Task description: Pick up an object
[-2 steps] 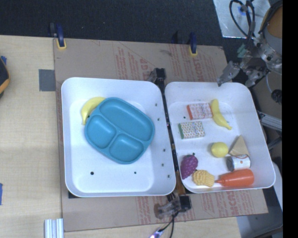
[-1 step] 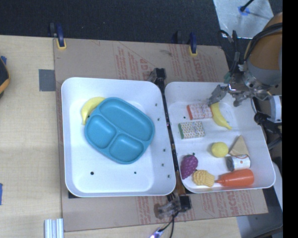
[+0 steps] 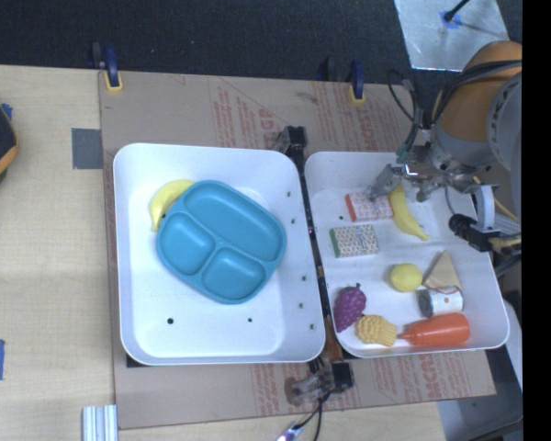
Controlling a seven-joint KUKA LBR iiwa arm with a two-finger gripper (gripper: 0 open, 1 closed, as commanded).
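- Camera view: a light wooden counter (image 3: 46, 274) is seen from above at a slant, covered in part by a brown cardboard sheet (image 3: 220, 108) on which 2 shallow white plastic bins are set side by side, their inner rims touching.
- In the left bin (image 3: 138, 329), a blue 3-compartment plastic tray (image 3: 222, 241) is laid at an angle, and a yellow rounded plastic piece (image 3: 168, 197) is partly covered by the tray's upper left edge.
- In the right bin (image 3: 496, 333), a small curved yellow toy banana (image 3: 405, 213) is found near the far end, just beside a red-and-white printed packet (image 3: 369, 208).
- A green-patterned rectangular box (image 3: 354, 241) is placed just in front of that packet.
- Nearer the front, a round yellow toy lemon (image 3: 405, 277) and a tan wedge-shaped piece (image 3: 443, 270) are seen side by side, with a small white cylinder bearing a red band (image 3: 442, 299) just below the wedge.
- Along the bin's near edge, a purple toy bunch of grapes (image 3: 349, 305), a yellow toy corn cob (image 3: 376, 330) and an orange-red toy carrot (image 3: 435, 330) are lined up, the corn touching the carrot.
- The grey arm with the orange band (image 3: 482, 90) is reached in from the right, and its gripper (image 3: 406, 181) is positioned over the far end of the right bin, directly at the upper tip of the banana.
- The jaws are seen spread apart to either side of the banana's upper tip; nothing is visibly lifted, and whether the banana is actually touched cannot be told.
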